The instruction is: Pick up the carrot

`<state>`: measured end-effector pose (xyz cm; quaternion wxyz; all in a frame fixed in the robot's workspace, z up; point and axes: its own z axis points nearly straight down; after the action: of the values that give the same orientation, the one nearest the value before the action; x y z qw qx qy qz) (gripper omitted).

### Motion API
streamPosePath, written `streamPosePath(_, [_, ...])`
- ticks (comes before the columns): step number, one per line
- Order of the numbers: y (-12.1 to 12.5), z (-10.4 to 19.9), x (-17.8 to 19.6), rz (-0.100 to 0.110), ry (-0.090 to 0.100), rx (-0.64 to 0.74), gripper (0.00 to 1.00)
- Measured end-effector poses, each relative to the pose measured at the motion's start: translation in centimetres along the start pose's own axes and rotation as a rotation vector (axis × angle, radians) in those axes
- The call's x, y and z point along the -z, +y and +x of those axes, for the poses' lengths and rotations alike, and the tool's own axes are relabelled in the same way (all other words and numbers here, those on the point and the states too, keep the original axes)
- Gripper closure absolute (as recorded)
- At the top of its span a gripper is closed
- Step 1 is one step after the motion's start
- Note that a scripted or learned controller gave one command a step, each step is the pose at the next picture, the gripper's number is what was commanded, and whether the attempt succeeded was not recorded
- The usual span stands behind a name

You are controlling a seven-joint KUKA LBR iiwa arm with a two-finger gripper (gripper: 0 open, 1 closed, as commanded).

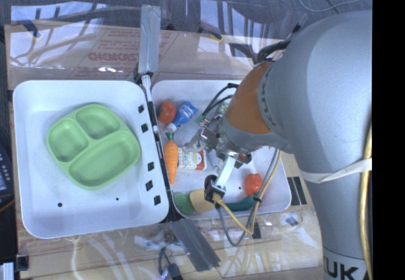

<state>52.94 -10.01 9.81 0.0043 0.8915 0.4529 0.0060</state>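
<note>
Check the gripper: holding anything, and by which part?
Cannot tell: the gripper is mostly hidden under the arm. The carrot lies loose along the right bin's left wall, not held.

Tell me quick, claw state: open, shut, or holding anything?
Claw: whether it is open or shut cannot be told. The long orange carrot lies apart from it, not held.

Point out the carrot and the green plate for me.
carrot (171,159): camera view, middle of its orange body.
plate (103,158): camera view, bare floor of its largest compartment.
</note>
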Motion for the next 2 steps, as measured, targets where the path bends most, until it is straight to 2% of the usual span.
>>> streamPosePath(1, [0.0, 0.1, 1.0, 0.001, 0.001, 0.007, 1.0])
streamPosePath(2, [-0.3, -1.7, 6.2, 0.016, -0.01, -0.26, 1.0])
